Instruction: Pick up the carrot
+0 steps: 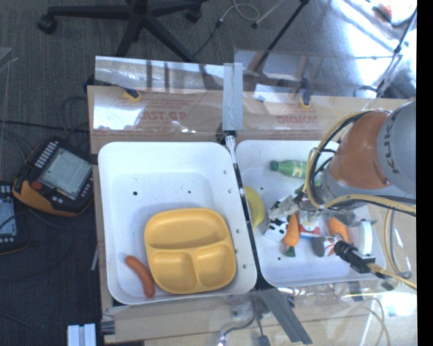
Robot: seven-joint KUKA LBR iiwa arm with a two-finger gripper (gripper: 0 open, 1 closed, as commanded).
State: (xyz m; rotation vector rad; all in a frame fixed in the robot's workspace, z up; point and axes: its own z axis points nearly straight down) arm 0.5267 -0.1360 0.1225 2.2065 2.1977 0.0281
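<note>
Dark carpet surrounds the wooden bench (169, 111), with the black legs of an office chair (135, 20) at the top and a grey-and-orange handheld control pendant (57, 177) lying on the floor to the left. Two shallow white bins sit side by side on the bench.

Left white bin (118, 169): contains a yellow plastic divided tray (191, 251) with three compartments, and a reddish-orange sausage-shaped toy (140, 275) lying just beside the tray's lower left corner, near the bin's front wall.

Right white bin (260, 162): contains a small green plastic bottle (289, 167) lying on its side toward the back, a yellow curved toy (254, 205) against the left wall, a black-and-white patterned item (276, 226), and the small orange carrot with a green top (291, 233), near the middle of the bin, green end pointing toward the front. A second orange piece (339, 228) lies to the carrot's right among red and white items.

Grey arm with the orange band (362, 152) reaches in from the right. The two-finger gripper (308, 215) is low over the right bin, just beside the carrot's upper end. Whether the fingers are apart or closed cannot be determined, nor whether they touch the carrot; the carrot appears to rest on the bin floor.
</note>
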